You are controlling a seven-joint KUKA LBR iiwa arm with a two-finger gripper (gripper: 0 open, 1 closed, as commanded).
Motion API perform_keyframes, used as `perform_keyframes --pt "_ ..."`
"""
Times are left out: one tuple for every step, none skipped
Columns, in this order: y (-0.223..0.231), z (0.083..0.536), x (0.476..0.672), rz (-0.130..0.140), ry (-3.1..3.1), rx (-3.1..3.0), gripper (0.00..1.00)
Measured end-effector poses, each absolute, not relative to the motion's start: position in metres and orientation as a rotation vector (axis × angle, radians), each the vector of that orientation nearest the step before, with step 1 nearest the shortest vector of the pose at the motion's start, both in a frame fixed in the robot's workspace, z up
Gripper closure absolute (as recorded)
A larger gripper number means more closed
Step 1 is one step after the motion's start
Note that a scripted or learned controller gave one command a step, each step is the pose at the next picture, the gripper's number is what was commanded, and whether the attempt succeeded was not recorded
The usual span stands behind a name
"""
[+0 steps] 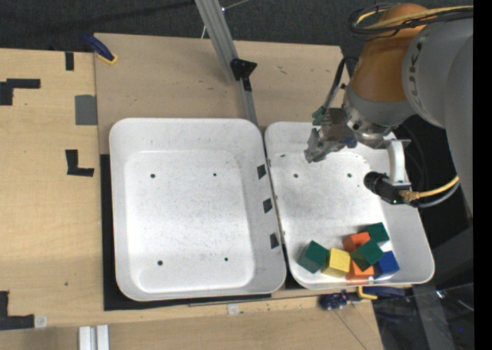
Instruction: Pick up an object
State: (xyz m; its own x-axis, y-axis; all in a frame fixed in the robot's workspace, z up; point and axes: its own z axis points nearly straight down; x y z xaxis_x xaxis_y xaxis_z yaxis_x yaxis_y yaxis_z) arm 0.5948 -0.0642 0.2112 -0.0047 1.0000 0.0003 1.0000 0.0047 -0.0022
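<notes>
Over the far part of the right bin (350, 187), near its far edge, the gripper (317, 151) is seen hanging from the grey arm (430, 56) with its orange band (380, 71). Whether anything is clamped there cannot be told; no object is seen under the tip, and the state of its grasping part is left unjudged because the tip is dark and small in the camera view.

The blocks are gathered at the opposite end of the same bin, in its near right corner. A green block (313, 255) lies at the left of the cluster, with a yellow block (338, 261) touching it. Beside these an orange block (356, 241), a dark green block (374, 235) and a blue block (387, 263) are packed close, some resting partly on others.

From the gripper the cluster lies toward the near edge and slightly to the right, well apart, with bare bin floor between. The green block is judged the easiest target, since open floor lies on its left and far sides. The others are crowded against the near and right walls, where little room is left. The left bin (188, 210) holds no blocks that can be seen.
</notes>
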Motion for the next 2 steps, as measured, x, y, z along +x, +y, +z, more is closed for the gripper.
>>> perform_keyframes --pt "-0.006 0.217 0.588 -0.001 -2.228 -2.211 1.00" --pt "0.043 0.227 0.596 -0.001 -2.228 -2.213 1.00"
